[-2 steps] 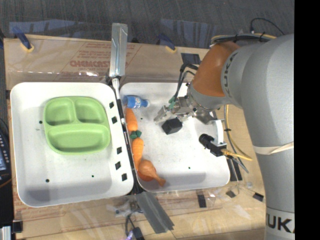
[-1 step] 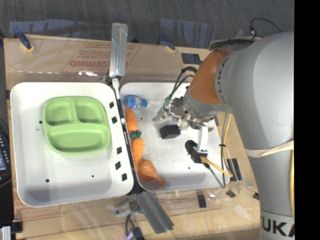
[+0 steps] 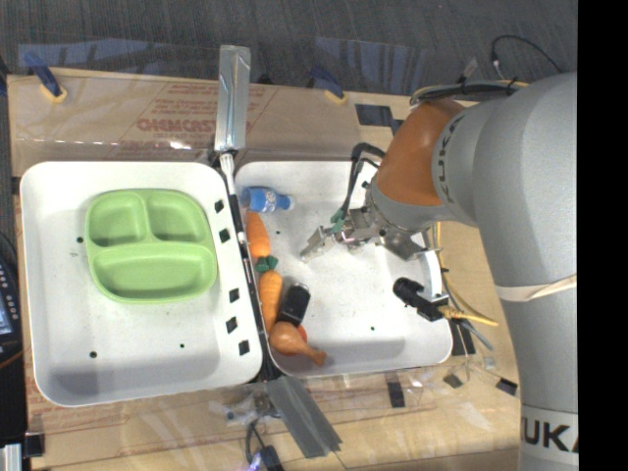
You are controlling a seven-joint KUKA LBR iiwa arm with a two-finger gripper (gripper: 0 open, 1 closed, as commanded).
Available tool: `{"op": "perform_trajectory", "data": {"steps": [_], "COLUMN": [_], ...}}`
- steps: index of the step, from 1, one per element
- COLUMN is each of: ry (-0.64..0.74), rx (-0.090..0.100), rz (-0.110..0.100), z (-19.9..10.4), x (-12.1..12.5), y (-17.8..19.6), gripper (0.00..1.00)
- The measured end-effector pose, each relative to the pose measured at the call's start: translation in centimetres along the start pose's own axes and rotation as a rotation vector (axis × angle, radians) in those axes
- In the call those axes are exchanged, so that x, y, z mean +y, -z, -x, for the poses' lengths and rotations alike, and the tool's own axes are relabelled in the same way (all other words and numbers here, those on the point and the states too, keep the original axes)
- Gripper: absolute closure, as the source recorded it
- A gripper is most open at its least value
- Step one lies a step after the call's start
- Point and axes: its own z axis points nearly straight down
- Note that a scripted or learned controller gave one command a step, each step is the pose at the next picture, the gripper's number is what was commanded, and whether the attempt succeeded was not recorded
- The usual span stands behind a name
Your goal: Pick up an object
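Grey arm with its orange band reaches in over the right white bin point(image 3: 392, 346), metal gripper point(image 3: 316, 243) low, holding nothing; its grip I cannot tell; orange carrots point(image 3: 257, 235) line the bin's left wall

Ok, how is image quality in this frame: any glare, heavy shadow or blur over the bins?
Camera view: lighting is even and soft; the green tray and the carrots read sharply. Faint sheen on the clear plastic sheet behind the bins, with no washout. The arm casts only a weak shadow on the right bin. The gripper looks slightly soft, so its fingers are hard to resolve.
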Motion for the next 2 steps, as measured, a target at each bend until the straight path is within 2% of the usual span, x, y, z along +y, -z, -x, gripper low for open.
{"op": "perform_trajectory", "data": {"steps": [1, 2], "ry": [0.122, -0.015], "rx": [0.0, 0.003], "rz": [0.0, -0.005], "z": [5.0, 3.3], "x": [-1.7, -5.4], "y": [10.7, 6.3], "gripper": [0.0, 0.0]}}
